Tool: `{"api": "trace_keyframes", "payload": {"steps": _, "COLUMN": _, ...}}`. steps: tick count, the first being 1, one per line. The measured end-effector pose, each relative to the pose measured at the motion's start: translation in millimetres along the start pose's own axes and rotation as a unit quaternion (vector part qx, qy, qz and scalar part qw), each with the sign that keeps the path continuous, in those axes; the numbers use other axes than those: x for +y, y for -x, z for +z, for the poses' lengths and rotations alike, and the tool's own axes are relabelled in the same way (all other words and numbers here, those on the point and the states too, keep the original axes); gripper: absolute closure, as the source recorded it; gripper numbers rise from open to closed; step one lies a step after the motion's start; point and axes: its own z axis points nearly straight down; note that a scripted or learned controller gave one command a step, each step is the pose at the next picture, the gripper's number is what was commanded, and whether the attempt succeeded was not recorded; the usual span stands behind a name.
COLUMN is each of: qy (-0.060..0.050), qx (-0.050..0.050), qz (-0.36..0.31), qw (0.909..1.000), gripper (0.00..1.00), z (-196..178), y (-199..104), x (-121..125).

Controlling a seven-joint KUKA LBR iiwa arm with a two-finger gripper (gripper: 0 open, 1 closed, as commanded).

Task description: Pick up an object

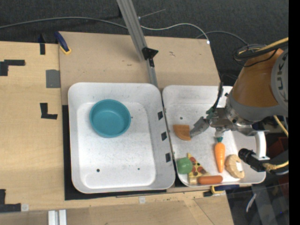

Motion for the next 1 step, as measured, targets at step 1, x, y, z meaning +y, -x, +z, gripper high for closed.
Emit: {"api": "trace_keyframes", "payload": {"steps": 1, "qy": 0.0, "qx": 0.0, "qz": 0.0, "qw": 1.0, "gripper": 0.0, "z": -0.1, "y": 0.2, "x": 0.0}}
